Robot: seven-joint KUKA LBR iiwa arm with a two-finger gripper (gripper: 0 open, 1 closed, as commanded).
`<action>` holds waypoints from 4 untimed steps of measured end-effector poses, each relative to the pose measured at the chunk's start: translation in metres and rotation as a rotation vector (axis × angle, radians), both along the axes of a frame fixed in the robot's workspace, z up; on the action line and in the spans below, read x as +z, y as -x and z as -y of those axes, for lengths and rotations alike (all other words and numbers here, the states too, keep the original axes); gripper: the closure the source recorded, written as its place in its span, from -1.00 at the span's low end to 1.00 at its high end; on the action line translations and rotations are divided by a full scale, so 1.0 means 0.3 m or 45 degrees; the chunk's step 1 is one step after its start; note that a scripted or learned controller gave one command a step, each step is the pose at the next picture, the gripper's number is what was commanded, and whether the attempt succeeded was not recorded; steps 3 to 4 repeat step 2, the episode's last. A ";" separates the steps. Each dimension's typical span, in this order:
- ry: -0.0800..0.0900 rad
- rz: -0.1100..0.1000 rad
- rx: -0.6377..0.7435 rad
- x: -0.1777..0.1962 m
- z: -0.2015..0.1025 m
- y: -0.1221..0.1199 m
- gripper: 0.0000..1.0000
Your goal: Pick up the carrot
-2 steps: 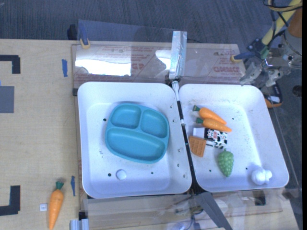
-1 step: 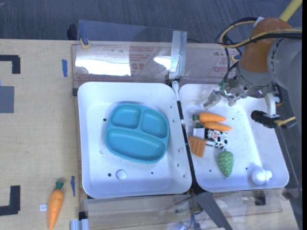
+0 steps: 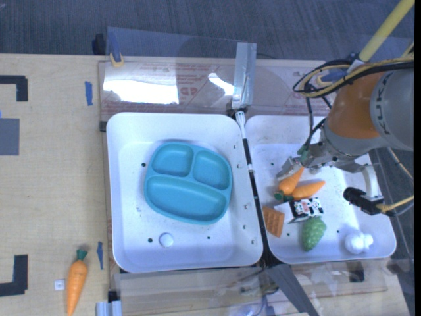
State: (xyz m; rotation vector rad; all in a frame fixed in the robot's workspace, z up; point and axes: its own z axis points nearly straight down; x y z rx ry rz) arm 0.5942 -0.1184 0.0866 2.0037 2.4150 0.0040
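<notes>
This is a robotics lab bench — a test rig, not a home or kitchen. Two shallow white bins (image 3: 118,196) sit side by side on a pale plywood bench top (image 3: 46,176), with a clear plastic screen (image 3: 174,78) standing just behind them. Left of the bins, black corner marks (image 3: 18,87) and bits of blue tape (image 3: 89,92) are stuck to the wood. Over the right-hand bin leans a grey industrial arm with an orange band (image 3: 355,114), trailing loose yellow and black cables (image 3: 316,78). In the bins lie only toys — a blue divided plate (image 3: 189,183) and plastic play food (image 3: 313,233).
</notes>
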 end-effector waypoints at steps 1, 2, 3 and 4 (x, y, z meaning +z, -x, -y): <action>0.002 0.010 -0.002 0.042 0.001 -0.008 1.00; -0.004 0.001 -0.471 0.334 -0.217 -0.043 1.00; -0.004 0.001 -0.471 0.334 -0.217 -0.043 1.00; -0.004 0.001 -0.471 0.334 -0.217 -0.043 1.00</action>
